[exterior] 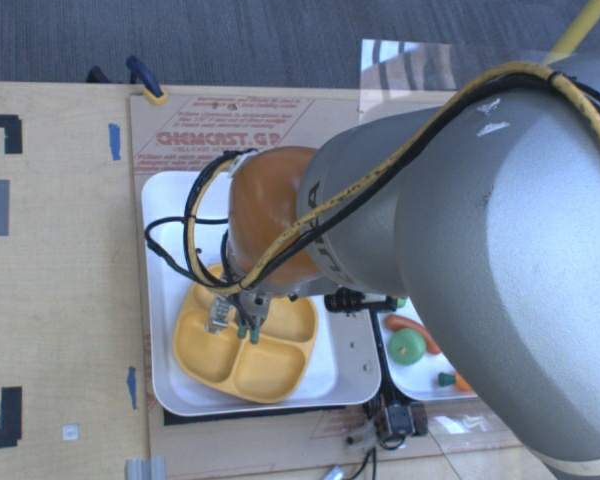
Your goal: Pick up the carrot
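Note:
The carrot [421,334] is a slim orange piece in the right bin [425,383], mostly hidden under the arm, and it lies against a green round fruit [407,346]. My gripper [234,321] hangs over the left bin [165,268], just above a yellow divided plate [242,358]. Its fingers stand apart and open, and only the plate shows between them. The gripper is well to the left of the carrot, with the bin walls between them.
The big grey arm with its orange band [270,218] covers most of the right bin and the back of the left one. Another orange and green bit [452,379] lies near the right bin's front. Black and yellow cables [195,218] loop by the wrist.

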Robot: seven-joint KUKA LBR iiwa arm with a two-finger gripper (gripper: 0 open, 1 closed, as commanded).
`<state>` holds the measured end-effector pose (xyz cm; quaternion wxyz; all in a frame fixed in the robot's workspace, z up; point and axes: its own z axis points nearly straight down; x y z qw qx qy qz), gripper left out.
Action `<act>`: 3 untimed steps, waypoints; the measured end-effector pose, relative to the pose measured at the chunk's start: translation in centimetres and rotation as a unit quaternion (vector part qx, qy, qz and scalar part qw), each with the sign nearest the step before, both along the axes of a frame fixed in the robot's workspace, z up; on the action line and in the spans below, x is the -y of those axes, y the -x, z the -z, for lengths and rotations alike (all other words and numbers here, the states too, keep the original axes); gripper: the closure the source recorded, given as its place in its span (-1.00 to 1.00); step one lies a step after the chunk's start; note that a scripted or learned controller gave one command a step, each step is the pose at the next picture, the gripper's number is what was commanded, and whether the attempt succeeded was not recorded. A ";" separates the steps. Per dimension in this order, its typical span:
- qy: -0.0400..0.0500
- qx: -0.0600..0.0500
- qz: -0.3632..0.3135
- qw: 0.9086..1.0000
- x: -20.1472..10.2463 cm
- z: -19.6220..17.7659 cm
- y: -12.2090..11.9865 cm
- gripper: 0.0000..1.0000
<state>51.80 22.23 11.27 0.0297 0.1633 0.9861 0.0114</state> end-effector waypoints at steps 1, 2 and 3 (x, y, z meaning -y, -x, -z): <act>0.002 -0.030 0.125 0.992 -0.3 -3.5 2.2 1.00; 0.003 -0.032 0.119 0.992 -0.2 -4.7 3.8 1.00; -0.001 -0.034 0.291 0.956 -0.2 -1.8 4.0 1.00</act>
